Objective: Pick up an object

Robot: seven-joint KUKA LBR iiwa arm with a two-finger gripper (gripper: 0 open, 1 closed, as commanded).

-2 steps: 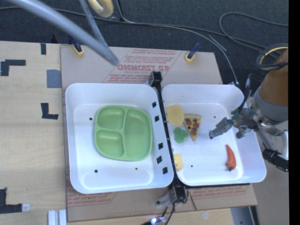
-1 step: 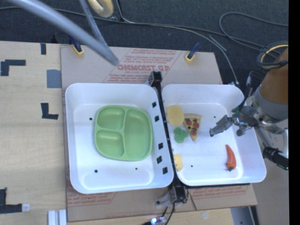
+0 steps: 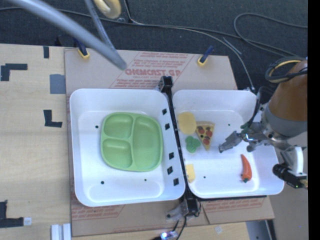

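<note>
Item one, the hand (image 3: 226, 145): you find it low over the right bin (image 3: 250, 100), reaching in from the bin's right side, its dark tip aimed leftward at the cluster of toy food. You cannot tell how far open it is, and nothing is visibly caught in it. Judged from this pose, the pick has not yet been made.

Item two, nearest candidate: a pizza slice (image 3: 205, 134), just beyond the tip of the hand, lying flat on the bin floor. Flat pieces give little to close on, so you should expect a shallow grip here.

Item three: a green vegetable piece (image 3: 192, 144), just past the pizza slice, farther from the hand, touching or nearly touching it.

Item four: a round yellow piece (image 3: 187, 122), beyond both, close against the divider wall between the bins. The wall crowds any approach from that side.

Item five: a red pepper (image 3: 245, 168), behind the tip and to one side of the hand, under the wrist, lying alone with free floor around it. That spacing probably makes it the easiest target.

Item six: a small yellow block (image 3: 190, 173), far from the hand, tight in the bin's corner by the divider.

Item seven: a green divided plate (image 3: 132, 141), well beyond the hand, centred in the left bin (image 3: 85, 134). Both bins sit on a cardboard sheet (image 3: 150, 66) on the surface.
</note>
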